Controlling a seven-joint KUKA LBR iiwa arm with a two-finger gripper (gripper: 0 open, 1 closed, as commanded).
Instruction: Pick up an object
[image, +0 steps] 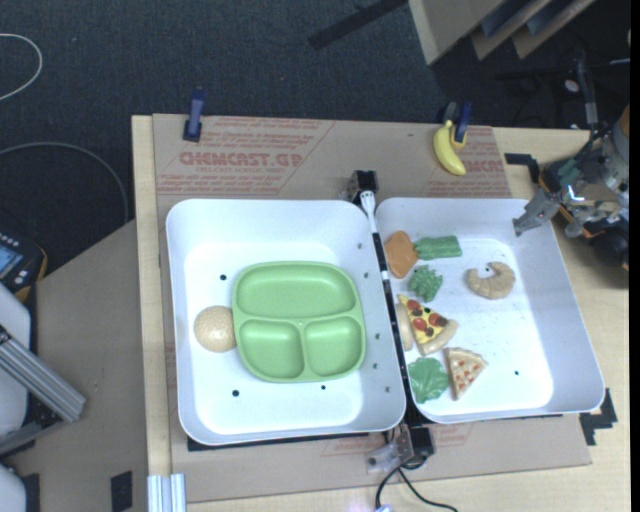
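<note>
A tan, curled croissant (491, 280) is seen in the right bin (560, 330), right of centre in the frame. "CHEMCAST" is read in red on the cardboard (250, 150) at upper centre. The gripper (560, 205) is parked at the bin's upper-right corner — up and right of the croissant, apart from it — grip state cannot be told.

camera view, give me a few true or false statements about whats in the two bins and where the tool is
1. The green tray lies in the left bin. True.
2. The round bun sits inside a tray compartment. False: it lies beside the tray's left edge, on the bin floor.
3. The croissant lies in the right bin. True.
4. The banana lies in the right bin. False: it rests on the board behind it.
5. The tool holds a pizza slice. False: it is at the right bin's far corner, with nothing visibly held.
</note>
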